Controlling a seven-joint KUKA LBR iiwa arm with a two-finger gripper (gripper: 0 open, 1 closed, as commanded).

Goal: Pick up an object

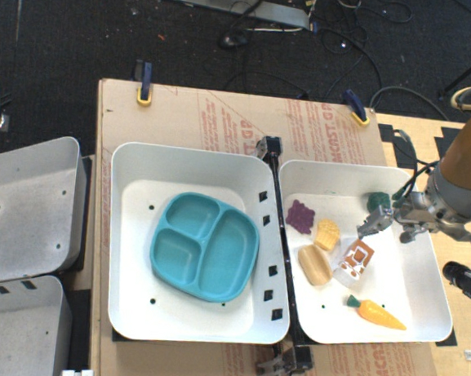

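Bench surface carries two shallow white bins side by side. Left bin [130,174] holds a teal divided plate [205,247] lying flat near its centre. Right bin [437,266] holds six loose items: a purple grape cluster [300,217] near the dividing wall, a yellow corn piece [327,233] just beside it, a tan bread-like piece [315,265] below the corn, a white and orange packet [355,260] just right of the tan piece, a toy carrot [376,312] toward the near edge, and a dark green object [378,201] toward the far side. Arm enters from the right with its orange band visible above the wrist. Gripper [373,223] sits over the right bin, between the green object and the packet; its fingertips are close together with nothing visibly clamped between them.
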